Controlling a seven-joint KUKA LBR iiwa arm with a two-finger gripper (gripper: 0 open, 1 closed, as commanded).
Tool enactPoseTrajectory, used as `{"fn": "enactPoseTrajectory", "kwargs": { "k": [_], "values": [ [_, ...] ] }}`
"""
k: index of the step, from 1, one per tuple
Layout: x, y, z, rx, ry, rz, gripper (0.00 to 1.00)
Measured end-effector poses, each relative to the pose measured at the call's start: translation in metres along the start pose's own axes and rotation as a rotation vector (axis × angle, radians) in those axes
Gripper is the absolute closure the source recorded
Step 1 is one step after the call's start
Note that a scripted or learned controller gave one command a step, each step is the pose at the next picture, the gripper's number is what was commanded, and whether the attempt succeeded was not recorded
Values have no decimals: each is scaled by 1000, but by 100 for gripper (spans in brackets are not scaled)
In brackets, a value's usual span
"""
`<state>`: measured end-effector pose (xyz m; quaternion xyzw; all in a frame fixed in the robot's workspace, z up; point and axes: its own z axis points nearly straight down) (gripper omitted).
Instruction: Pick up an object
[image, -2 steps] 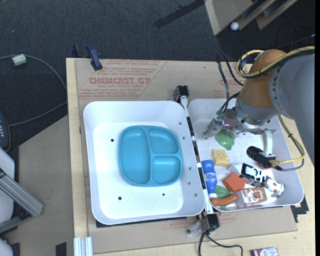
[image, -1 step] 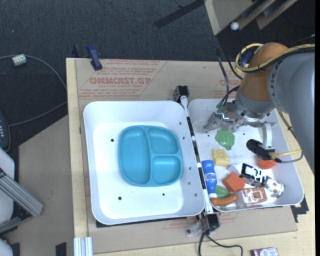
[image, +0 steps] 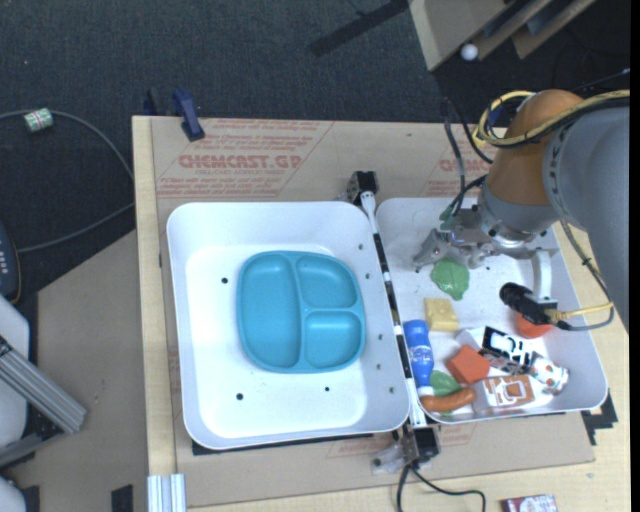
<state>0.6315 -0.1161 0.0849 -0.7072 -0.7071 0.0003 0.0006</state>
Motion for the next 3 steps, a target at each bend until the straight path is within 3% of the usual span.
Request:
{"fn": "enactPoseTrajectory", "kwargs": {
  "k": [1,2,3],
  "values": [
    [-12,12,0,-3,-2,0,0],
    [13,-17,0,1,0,-1,0],
    [-5,7,0,-3,-2,-1,0]
  ]
}}
